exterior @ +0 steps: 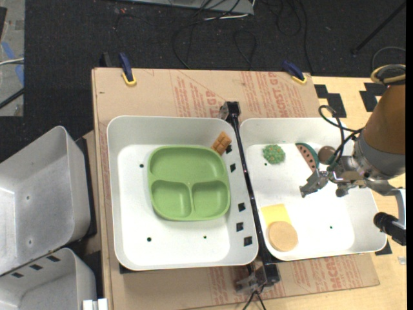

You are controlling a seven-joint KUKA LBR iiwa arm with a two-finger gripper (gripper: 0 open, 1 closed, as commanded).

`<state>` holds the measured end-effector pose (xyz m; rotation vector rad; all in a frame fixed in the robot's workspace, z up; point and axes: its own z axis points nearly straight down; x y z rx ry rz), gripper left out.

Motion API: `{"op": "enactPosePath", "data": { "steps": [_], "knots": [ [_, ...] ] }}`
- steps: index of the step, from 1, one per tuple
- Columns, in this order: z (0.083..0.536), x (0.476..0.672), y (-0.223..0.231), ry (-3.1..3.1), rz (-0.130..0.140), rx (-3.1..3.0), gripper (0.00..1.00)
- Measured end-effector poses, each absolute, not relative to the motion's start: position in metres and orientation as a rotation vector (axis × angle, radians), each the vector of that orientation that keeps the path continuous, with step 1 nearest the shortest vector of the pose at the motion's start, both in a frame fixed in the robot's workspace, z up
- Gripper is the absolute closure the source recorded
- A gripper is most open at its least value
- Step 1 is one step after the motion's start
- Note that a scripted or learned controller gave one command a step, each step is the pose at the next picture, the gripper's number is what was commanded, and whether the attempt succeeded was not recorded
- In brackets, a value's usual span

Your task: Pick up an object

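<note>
In the right bin [361, 241] lie a green broccoli-like piece [273, 153], a watermelon slice [308, 154], a small brown piece [326, 152], a yellow square slice [275, 213] and a round tan cookie [282, 236] that overlaps the slice's near edge. My gripper [313, 183] hangs over the middle of the right bin, below the watermelon slice and to the right of the yellow slice. I see nothing held in it. A small orange waffle piece [222, 143] sits in the left bin's far right corner.
A green divided plate [189, 182] fills the middle of the left bin [129, 237]. A black divider [244, 186] runs between the bins. The grey arm with cables [381, 154] reaches in over the right bin's right rim. Grey tubs [35, 192] stand at the left.
</note>
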<state>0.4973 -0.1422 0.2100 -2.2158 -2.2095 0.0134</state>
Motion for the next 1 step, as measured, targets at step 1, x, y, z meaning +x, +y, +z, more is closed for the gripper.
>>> {"op": "enactPosePath", "data": {
  "steps": [1],
  "knots": [
    [0.2170,0.5004,-0.1417,-2.222,0.000,-2.220,0.00]
  ]
}}
